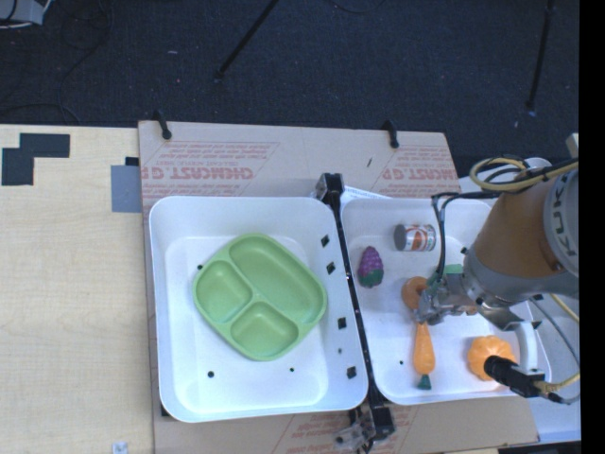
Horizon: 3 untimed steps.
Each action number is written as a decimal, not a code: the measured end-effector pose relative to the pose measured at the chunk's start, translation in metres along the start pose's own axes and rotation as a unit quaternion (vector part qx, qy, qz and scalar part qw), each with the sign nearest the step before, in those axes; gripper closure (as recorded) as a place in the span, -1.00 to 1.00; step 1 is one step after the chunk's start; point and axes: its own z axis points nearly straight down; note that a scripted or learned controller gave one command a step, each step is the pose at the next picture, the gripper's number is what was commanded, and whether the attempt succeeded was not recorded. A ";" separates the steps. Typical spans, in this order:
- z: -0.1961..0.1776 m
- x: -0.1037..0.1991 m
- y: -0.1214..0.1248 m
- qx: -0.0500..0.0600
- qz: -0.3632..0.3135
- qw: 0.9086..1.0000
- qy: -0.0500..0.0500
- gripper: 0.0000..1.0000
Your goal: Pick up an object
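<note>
In the right bin [397,386], a tapered orange toy carrot [423,350] lies nearest, an orange round fruit [488,356] beside it, the gripper [433,308] just above the carrot's top, grip state indiscernible, then a knobbly purple fruit [370,266] and a small metal can [414,237] beyond.

one fixed camera looks down at a slant from above the bench, framing both white bins [180,253].
</note>
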 end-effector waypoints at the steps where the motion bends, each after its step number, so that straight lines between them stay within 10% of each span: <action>1: -0.061 -0.001 0.007 -0.001 -0.004 1.000 -0.001 1.00; 3: -0.154 0.002 0.012 -0.002 -0.004 1.000 -0.001 1.00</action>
